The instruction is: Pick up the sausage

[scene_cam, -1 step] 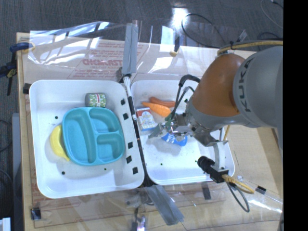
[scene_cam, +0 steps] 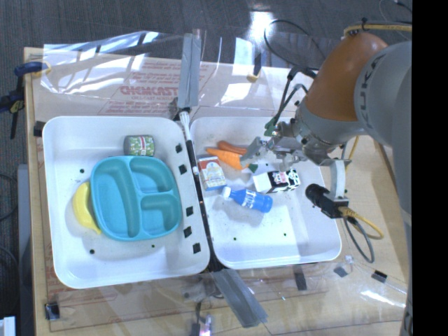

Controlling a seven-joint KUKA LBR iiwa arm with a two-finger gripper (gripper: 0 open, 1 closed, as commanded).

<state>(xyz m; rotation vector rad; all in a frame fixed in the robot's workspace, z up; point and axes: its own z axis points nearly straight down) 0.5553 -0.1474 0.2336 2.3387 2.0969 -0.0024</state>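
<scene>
The sausage (scene_cam: 232, 147) is a thin reddish-brown stick lying in the right bin (scene_cam: 316, 238), near its back left. Just in front of it and touching it lies an orange carrot (scene_cam: 227, 159). My gripper (scene_cam: 266, 152) hangs low over the bin, immediately right of the sausage's and carrot's right ends. The wrist and cables hide its tips, and nothing shows between them.
Also in the right bin are a small red-and-white carton (scene_cam: 211, 173), a blue bottle (scene_cam: 249, 200) and a black-and-white carton (scene_cam: 278, 180). The left bin (scene_cam: 59, 257) holds a blue divided plate (scene_cam: 134, 196), a yellow banana (scene_cam: 82, 207) and a small can (scene_cam: 139, 145).
</scene>
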